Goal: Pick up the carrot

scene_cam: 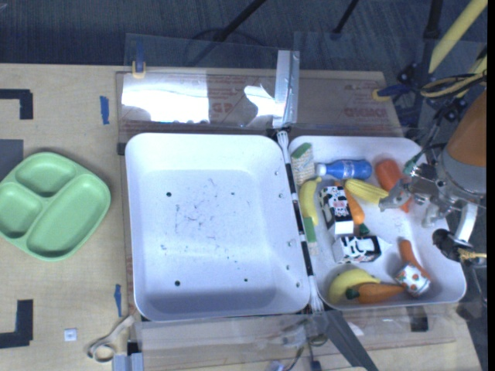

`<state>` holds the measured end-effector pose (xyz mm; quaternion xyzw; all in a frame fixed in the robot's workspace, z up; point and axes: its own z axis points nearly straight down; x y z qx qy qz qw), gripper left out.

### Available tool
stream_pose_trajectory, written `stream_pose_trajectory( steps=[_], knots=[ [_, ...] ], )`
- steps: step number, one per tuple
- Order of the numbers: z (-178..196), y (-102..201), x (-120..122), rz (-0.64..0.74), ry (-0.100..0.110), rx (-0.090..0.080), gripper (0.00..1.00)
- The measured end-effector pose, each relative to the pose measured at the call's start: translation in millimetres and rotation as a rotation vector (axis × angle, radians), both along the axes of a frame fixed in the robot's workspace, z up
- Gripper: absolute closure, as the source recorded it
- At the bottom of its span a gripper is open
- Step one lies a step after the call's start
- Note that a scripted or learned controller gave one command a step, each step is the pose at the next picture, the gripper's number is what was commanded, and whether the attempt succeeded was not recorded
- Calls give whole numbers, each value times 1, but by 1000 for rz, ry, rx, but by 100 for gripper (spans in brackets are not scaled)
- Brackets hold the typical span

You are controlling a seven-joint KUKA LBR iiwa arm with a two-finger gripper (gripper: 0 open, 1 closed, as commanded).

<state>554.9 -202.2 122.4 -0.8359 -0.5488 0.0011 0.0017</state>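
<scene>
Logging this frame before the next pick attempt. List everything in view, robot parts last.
bins: two, white, side by side on bench
carrots: at least three, orange, right bin
bananas: two, yellow, right bin
corn: one, yellow, right bin
bottle: one, blue, right bin, lying down
cow-print items: two, black and white, right bin
divided plate: one, green, bench's left
arm: one, orange band, right edge
end effector: one, grey, over right bin
</scene>
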Motion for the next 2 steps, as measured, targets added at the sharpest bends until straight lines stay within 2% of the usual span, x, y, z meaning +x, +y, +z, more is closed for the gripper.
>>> stream_pose_trajectory(
  steps=[1,2],
  knots=[
    [10,64,-13,-9,3,1,0],
    [-17,59,4,37,1,-1,0]
  ],
)
